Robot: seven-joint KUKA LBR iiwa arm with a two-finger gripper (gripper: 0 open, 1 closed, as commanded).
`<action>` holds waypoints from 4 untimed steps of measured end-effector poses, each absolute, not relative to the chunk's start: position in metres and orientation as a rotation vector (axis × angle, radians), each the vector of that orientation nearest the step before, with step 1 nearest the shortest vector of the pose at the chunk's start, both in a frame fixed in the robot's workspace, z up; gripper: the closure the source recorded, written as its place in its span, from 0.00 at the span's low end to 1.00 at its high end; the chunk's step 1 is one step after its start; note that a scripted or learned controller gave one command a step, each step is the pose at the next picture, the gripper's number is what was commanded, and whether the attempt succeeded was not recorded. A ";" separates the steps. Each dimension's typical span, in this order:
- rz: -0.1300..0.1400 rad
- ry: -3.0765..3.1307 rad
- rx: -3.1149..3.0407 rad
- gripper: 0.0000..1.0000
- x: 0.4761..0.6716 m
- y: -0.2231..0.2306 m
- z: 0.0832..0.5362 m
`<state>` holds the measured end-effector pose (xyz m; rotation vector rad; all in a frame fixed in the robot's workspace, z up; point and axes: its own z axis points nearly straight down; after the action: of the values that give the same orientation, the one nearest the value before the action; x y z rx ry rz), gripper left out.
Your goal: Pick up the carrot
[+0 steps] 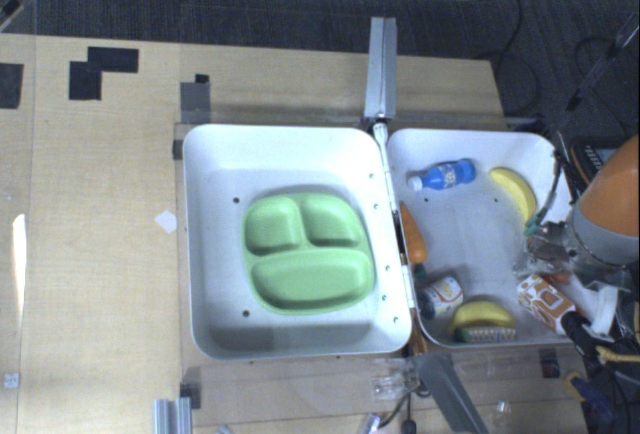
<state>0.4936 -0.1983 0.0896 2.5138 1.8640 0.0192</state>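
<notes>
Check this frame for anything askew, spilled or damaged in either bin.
Nothing looks spilled or broken. The carrot lies tight against the left wall of the right bin, next to the divider. The blue bottle lies on its side. The green tray sits flat in the left bin.

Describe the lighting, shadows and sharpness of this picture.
Camera view: even overhead light; the white bins look bright but not blown out. The green tray casts a soft shadow toward the bin's lower left. The whole frame is slightly soft. The carrot lies in shade against the right bin's left wall, and the arm at the right edge is blurred.
</notes>
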 end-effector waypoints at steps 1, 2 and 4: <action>0.020 1.811 2.548 1.00 0.497 -0.129 0.090; 0.020 1.703 2.628 1.00 0.493 -0.180 0.090; 0.003 1.817 2.561 1.00 0.489 -0.100 0.115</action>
<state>0.4887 -0.1004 0.1148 2.5610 1.8170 0.0025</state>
